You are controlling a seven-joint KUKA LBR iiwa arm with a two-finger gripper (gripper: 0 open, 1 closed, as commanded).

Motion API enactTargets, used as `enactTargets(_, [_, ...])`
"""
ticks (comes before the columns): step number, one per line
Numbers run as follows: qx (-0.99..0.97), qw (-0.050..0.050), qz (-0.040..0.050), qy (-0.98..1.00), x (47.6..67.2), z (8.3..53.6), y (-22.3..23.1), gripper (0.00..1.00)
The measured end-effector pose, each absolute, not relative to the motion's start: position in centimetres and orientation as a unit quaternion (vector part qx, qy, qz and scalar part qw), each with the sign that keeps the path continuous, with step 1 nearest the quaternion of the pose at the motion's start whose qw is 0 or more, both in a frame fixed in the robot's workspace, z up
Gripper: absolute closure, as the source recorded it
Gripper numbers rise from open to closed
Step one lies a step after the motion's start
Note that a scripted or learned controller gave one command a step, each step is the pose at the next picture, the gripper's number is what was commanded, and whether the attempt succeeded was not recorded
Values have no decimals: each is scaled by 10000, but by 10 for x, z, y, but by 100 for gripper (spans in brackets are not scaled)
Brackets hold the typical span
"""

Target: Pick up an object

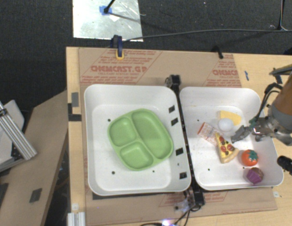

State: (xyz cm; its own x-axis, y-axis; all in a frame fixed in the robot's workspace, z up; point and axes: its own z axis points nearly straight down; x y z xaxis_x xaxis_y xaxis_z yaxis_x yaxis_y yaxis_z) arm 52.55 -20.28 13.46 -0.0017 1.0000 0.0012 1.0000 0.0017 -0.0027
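Seen from above at a slant: two shallow white bins side by side on a cardboard-covered bench (136,65). In the left bin (96,126), a green three-compartment plate (140,139), roughly centred and turned at an angle, with bare white floor on every side and the widest margin toward the near and left walls. In the right bin (202,100), toy food bunched in the right half: a white egg (225,125) resting against a yellow cheese wedge (232,117), a small clear-and-red wrapped item (206,130) just left of the egg, a pizza slice (225,148) below them, a red tomato (249,157) just right of the slice's crust end, and a purple piece (255,175) close to the near right corner. Open floor across the bin's left half and far strip. Reaching in over the right rim, the grey arm's gripper (247,132), low above the bin floor between egg and tomato, just right of the pizza slice. One dark finger (240,133) angled toward the slice's tip; nothing visibly between the fingers, and their spread cannot be told at this angle. Little clearance between gripper, egg, slice and tomato; right wall close behind the wrist.
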Motion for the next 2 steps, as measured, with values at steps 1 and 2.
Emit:
enactTargets(1, [-7068,-27,-31,-7074,529,90,-204,0])
enactTargets(2, [-7064,-75,-45,-7078,532,103,-204,100])
